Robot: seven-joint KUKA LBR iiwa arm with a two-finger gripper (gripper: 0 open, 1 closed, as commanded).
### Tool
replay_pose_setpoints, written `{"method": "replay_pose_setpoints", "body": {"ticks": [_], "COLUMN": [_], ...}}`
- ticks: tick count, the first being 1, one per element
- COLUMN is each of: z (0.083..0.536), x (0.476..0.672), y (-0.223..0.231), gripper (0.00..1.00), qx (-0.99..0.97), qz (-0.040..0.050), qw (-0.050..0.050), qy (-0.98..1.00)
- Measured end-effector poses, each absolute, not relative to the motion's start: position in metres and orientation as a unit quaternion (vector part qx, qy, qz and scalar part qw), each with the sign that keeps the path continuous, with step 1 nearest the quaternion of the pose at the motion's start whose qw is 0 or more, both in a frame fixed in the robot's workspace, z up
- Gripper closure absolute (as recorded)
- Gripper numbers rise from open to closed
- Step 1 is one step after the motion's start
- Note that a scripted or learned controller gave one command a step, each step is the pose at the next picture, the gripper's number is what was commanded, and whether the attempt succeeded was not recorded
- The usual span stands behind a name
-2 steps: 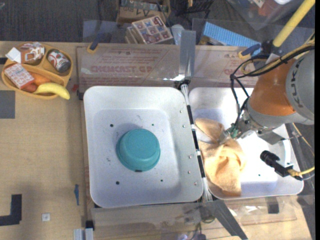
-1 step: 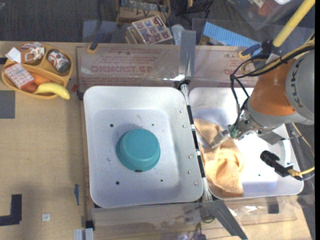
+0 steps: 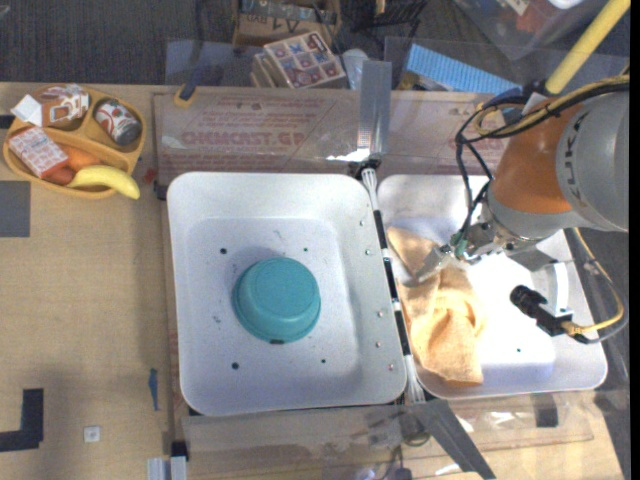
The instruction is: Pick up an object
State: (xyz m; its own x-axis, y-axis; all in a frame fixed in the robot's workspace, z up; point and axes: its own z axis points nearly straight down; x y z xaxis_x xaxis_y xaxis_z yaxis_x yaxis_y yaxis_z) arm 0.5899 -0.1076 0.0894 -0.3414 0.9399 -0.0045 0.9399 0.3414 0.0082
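camera view shows the tool (image 3: 437,261) low in the right white bin (image 3: 570,368), its fingers closed on the crumpled yellow cloth (image 3: 447,323) at the bin's 9 o'clock side, while the teal round bowl (image 3: 278,299) sits upside-down mid left white bin (image 3: 200,218).

You've got a grey arm (image 3: 600,163) with orange band (image 3: 535,173), dark looping cables (image 3: 470,143), faint lettering on the band

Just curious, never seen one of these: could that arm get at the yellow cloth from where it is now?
Probably yes. The gripper is already at the top edge of the yellow cloth in the right bin, and nothing lies over the cloth.
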Motion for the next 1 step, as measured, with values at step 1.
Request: {"method": "replay_pose_setpoints", "body": {"ticks": [1], "z": [0.1008], "x": [0.5913], "y": [-0.1077], "gripper": [1.0], "qx": [0.574], "qz": [0.0038], "qw": [0.006], "qy": [0.819]}}
